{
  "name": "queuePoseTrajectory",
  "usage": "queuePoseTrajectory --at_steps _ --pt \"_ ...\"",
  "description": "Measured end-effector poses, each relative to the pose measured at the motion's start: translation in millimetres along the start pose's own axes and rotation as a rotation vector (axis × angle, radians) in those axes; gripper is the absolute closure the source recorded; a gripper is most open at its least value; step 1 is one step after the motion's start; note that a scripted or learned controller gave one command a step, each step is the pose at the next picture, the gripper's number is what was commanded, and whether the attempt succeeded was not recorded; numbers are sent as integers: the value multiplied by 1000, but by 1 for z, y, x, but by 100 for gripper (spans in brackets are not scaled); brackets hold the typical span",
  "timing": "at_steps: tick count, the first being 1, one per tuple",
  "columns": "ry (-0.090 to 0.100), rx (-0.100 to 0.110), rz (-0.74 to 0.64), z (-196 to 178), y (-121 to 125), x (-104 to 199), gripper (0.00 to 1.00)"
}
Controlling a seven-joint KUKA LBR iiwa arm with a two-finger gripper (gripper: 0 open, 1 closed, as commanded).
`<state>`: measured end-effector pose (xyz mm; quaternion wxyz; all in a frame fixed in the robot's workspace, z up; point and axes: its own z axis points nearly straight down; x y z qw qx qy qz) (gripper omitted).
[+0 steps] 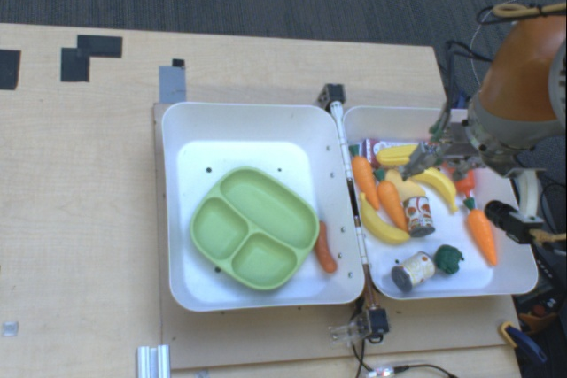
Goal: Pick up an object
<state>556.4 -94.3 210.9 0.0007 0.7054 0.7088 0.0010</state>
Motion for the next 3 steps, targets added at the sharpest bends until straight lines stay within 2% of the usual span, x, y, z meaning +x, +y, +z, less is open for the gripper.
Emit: queuePoseTrajectory --at_steps 1,2,3 --pt "0 2 3 114 -16 -33 0" --pt "0 -3 1 102 -14 -33 100" --pt "1 0 0 26 -69 21 100"
